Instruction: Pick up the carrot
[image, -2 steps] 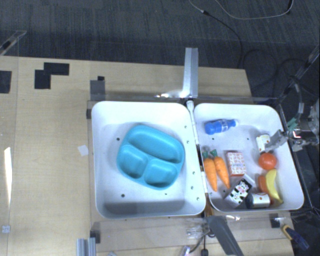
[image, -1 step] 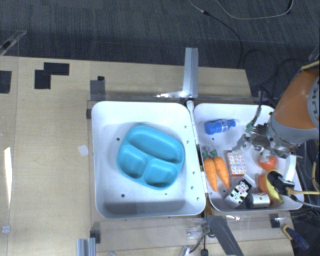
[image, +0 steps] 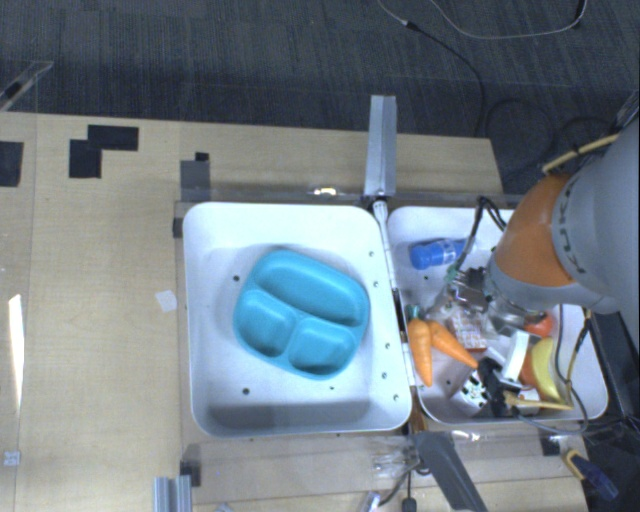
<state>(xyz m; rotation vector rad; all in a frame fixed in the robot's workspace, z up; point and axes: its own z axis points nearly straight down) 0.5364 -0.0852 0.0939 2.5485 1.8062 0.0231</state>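
Two orange carrot shapes lie in the right bin (image: 596, 400) near its left wall: one carrot (image: 421, 352) stands nearly upright in the picture, and a second orange piece (image: 453, 348) slants beside it. My gripper (image: 468, 308) hangs low in this bin, just above and to the right of the slanted piece, under the grey wrist with the orange band (image: 528, 245). The wrist body and clutter hide the tip of the gripper.
The left bin (image: 210, 300) holds a blue divided plate (image: 300, 312). In the right bin a blue bottle (image: 437, 252) lies at the back, a yellow banana (image: 545, 368) at the right, and a black-and-white item (image: 482, 385) at the front. A metal divider post (image: 381, 150) stands between the bins.
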